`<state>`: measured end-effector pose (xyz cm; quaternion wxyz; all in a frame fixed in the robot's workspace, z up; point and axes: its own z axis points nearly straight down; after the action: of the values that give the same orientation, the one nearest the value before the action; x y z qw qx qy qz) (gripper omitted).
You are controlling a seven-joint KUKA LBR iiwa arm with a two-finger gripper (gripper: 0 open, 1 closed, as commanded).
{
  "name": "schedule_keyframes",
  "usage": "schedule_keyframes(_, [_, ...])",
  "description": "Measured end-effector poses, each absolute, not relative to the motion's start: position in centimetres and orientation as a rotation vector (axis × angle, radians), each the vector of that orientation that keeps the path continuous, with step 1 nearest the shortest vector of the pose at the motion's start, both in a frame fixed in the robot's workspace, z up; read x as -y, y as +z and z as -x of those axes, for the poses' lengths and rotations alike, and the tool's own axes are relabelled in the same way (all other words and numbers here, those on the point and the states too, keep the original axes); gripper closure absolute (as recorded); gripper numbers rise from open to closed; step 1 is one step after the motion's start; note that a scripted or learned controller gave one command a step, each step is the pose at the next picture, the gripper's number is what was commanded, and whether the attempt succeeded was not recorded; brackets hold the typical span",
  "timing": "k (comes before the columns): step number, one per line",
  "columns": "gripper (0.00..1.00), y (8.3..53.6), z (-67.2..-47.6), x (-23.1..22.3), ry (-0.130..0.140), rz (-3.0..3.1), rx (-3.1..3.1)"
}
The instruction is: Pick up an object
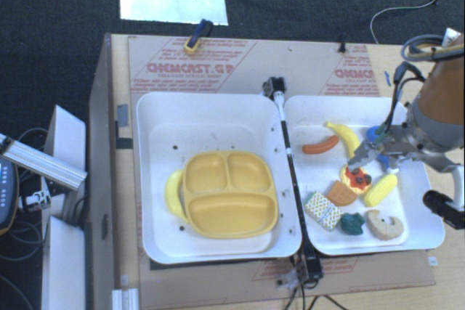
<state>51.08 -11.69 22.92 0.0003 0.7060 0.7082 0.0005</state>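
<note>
The right bin (429, 225) holds several toy foods. A yellow banana (344, 136) and a red sausage (320, 147) lie towards its back. In the middle sit a pizza slice (354, 178), a yellow corn cob (381, 190) and a brown waffle (338, 193). A checkered sandwich (322, 209), a green broccoli (352, 223) and a tan cookie (383, 226) lie along the front. My gripper (372, 162) hangs just above the pizza slice and the corn cob, open, with nothing between its fingers.
In the left bin (156, 156), a yellow divided plate (229, 194) rests on a yellow dish edge (172, 194). A thin divider bar (287, 149) runs between the bins. The arm's orange band (443, 94) and cables hang over the right bin's far right side.
</note>
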Motion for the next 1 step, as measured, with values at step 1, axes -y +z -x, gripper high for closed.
schedule_keyframes(1, [0.0, 11.14, -54.61, 13.15, -0.001, -2.221, -2.223])
